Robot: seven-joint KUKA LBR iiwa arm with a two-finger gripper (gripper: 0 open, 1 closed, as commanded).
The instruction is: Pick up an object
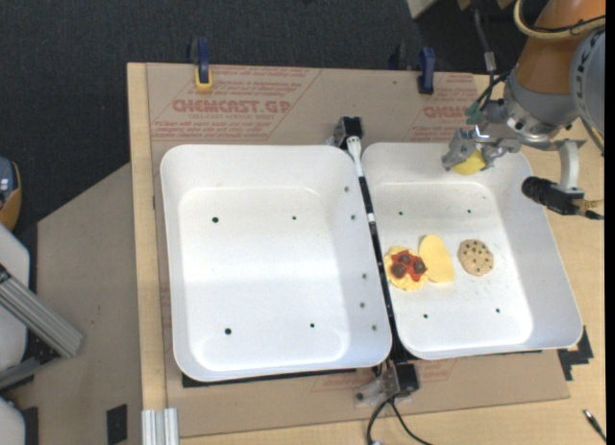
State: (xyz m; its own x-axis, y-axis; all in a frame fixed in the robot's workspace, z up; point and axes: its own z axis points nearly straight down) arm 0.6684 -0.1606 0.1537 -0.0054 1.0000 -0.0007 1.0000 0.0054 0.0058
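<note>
My gripper (470, 153) hangs over the far edge of the right bin (538, 241), near its back wall. A small yellow object (468, 164) sits between its fingers, and the fingers are shut on it. Lower in the same bin lie three toy foods close together: a round piece with red topping (406, 266), a pale yellow piece (438, 259) touching it, and a chocolate-chip cookie (475, 257) a little to the right.
The left bin (183, 241) adjoins the right one along a black clip strip (367, 212). Two blue clamps (201, 53) (426, 61) hold the cardboard at the back. A black part (550, 193) of the arm overhangs the right bin's right rim.
</note>
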